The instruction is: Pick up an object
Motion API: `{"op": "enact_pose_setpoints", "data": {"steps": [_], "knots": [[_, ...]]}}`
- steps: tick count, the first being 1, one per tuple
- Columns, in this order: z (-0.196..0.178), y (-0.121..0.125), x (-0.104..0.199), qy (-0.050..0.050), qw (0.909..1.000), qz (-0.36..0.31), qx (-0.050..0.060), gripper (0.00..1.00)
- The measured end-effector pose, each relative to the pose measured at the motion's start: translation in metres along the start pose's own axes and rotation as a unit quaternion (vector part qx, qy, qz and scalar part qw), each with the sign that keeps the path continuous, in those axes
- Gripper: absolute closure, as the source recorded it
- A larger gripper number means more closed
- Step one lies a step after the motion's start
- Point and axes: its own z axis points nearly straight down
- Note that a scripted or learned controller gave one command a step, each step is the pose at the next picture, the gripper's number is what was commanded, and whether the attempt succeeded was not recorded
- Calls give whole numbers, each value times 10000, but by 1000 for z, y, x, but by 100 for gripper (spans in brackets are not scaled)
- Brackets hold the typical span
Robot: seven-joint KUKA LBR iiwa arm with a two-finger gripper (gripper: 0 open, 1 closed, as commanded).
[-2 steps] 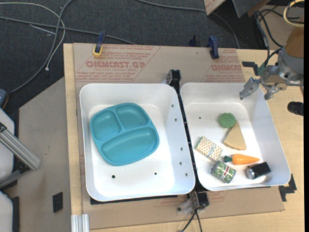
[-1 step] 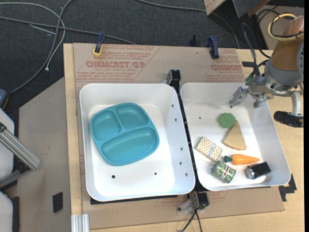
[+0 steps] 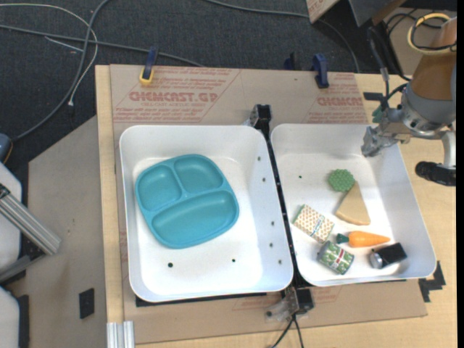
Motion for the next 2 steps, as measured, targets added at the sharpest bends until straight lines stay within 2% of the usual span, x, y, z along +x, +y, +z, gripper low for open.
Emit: {"op": "enact_pose_setpoints", "data": {"steps": [1,2], "knots": [[-45,6,-1,-9,10000,2,-22,100],[-71,7,-1,-6,10000,2,-14,100]]}}
